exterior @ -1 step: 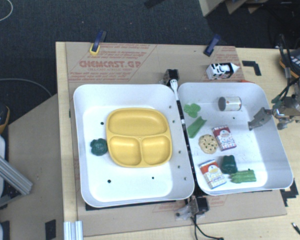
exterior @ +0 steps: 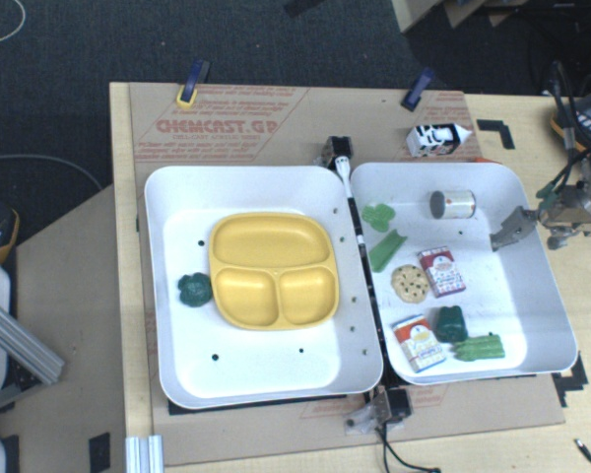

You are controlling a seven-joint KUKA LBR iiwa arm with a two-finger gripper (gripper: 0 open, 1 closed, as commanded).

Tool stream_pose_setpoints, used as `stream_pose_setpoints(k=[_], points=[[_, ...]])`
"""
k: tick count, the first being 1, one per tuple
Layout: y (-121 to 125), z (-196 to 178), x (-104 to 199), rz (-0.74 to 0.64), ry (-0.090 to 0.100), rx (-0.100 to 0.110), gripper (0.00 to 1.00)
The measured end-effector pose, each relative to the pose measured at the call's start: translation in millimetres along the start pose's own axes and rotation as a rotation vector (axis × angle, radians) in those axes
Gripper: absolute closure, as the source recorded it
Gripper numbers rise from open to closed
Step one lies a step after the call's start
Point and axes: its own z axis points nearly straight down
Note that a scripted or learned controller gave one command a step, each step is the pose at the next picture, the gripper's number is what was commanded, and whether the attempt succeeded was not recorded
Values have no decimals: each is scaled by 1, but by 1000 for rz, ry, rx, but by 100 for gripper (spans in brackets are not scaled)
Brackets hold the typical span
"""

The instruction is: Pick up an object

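The right bin [exterior: 550,308] holds a small silver can [exterior: 453,204] lying on its side, two light green pieces [exterior: 379,216] [exterior: 386,250], a round cookie [exterior: 410,283], a red and white carton [exterior: 441,272], a second carton [exterior: 419,343], a dark green pepper [exterior: 449,323] and a green pod [exterior: 479,347]. My gripper [exterior: 509,231] hangs over the bin's right side, to the right of the can and apart from it. Nothing shows in its grasp.
The left bin [exterior: 172,215] holds a yellow divided plate [exterior: 273,269] and a dark green broccoli piece [exterior: 194,289] beside it. A black and white item [exterior: 438,138] sits on the bench behind the right bin. Blue clamps [exterior: 192,82] [exterior: 417,90] grip the bench's far edge.
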Motion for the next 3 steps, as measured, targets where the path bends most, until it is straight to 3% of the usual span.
stream_pose_setpoints(k=[2,3], points=[[-4,116,-3,0,4,8,0],[-1,134,-3,-1,4,0,0]])
